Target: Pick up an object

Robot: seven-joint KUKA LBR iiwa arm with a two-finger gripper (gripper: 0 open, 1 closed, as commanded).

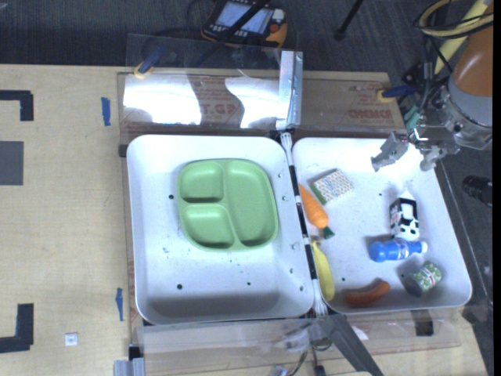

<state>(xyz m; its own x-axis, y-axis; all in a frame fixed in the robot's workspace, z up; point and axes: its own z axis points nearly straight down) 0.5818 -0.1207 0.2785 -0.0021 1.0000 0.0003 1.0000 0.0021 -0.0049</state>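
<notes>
I have one fixed camera above the bench, looking down at a slant, far enough back to take in both bins whole. The left bin (149,233) fills the frame's middle, the right bin (450,233) the lower right. Dark floor runs along the top edge, pale bench top (63,210) down the left. The arm (470,84) enters at upper right.

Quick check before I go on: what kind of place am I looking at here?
Most likely a robotics lab test bench, not a kitchen. Two white bins sit side by side on a wooden bench; the right one holds toy food like a carrot and banana, and camera stands rise from the carpet.
</notes>
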